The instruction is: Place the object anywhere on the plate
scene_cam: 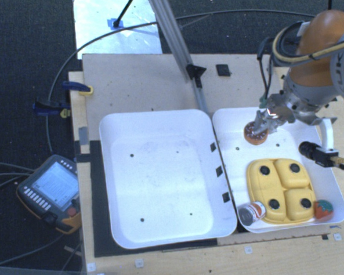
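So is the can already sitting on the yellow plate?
No, the can lies on its side on the bin floor, against the yellow plate at its lower-left corner.

Bins (160, 129) smooth glossy white plastic; yellow plate (280, 191) matt plastic; bench (133, 78) matt board.

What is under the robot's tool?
Under the tool sits a small round brown object on the right bin's floor. The tool covers its top edge, so that part stays hidden.
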